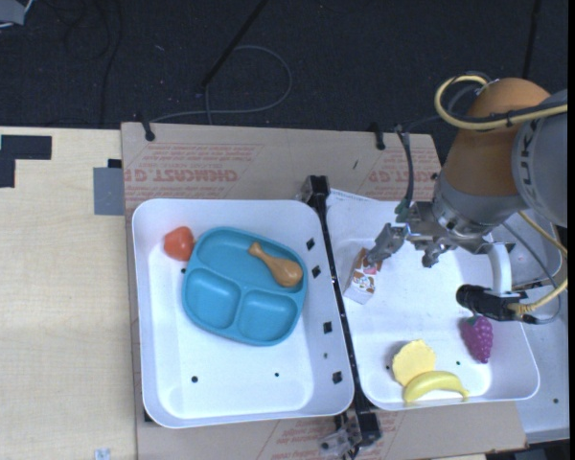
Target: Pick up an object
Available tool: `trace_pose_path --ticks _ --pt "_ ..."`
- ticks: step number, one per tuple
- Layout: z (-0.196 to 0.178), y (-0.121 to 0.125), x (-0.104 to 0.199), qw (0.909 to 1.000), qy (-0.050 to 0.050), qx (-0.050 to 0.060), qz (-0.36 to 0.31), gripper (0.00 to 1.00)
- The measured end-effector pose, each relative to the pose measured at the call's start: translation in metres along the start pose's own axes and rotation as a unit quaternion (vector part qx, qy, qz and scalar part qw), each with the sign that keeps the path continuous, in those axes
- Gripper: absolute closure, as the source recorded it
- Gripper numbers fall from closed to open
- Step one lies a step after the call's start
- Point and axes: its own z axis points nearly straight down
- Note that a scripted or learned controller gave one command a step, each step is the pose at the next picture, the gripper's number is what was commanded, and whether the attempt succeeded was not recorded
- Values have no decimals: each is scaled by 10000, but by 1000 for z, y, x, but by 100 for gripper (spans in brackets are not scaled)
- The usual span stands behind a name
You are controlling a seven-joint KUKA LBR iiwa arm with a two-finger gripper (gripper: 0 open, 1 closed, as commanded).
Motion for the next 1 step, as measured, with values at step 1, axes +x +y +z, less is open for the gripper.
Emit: trace_pose_path --ticks 1 --pt "-6 3 0 10000 -5 -60 -7 0"
